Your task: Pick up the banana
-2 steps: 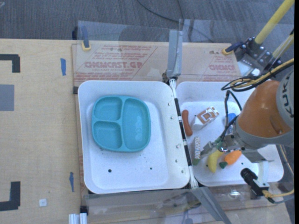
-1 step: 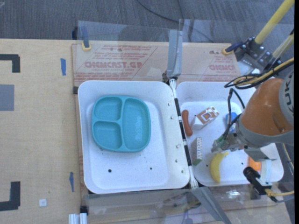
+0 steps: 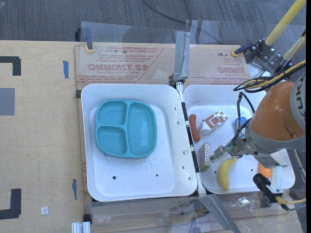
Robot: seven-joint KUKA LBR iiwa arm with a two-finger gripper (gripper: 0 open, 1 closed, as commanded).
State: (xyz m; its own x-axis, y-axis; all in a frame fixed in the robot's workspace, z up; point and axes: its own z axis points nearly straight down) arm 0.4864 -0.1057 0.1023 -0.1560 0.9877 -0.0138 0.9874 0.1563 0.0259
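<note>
While the arm (image 3: 278,118) reaches in from the right, the banana (image 3: 224,174) lies on the floor of the right bin (image 3: 241,179), near that bin's front wall and roughly midway across its width. It is yellow, slightly curved, and runs lengthwise from front to back. The hand (image 3: 227,150) is positioned just beyond the banana's far end, close above the bin floor; its opening cannot be determined from this view, and the banana is not seen held by it. Just left of the hand, a pale perforated strip (image 3: 206,153) lies close to the divider between the bins. Farther back in the same bin are a red sausage (image 3: 194,128) beside the divider, a small white and orange carton (image 3: 214,121) just to its right, and a blue item (image 3: 241,124) partly hidden by the arm. The left bin (image 3: 141,181) carries a teal divided plate (image 3: 126,129) in its far left portion. Both bins rest on the pale wooden counter (image 3: 39,130).
</note>
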